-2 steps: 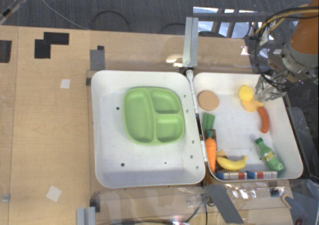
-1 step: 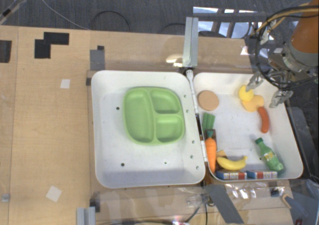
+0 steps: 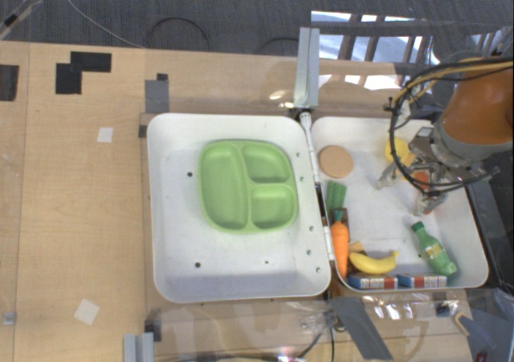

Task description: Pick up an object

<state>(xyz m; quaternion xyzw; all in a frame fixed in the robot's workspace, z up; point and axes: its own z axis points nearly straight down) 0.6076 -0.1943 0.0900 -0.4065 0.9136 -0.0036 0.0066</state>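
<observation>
Nearest the camera, along the front wall of the right bin, lie a flat blue-and-red packet, a banana, a carrot and a green bottle. Further back sit a round cookie and a yellow item partly hidden by the arm. The gripper hangs over bare bin floor, its fingers spread wide, pinching nothing. Closing here would likely catch only air; a descent may also scrape the floor. The green plate rests in the left bin.
</observation>
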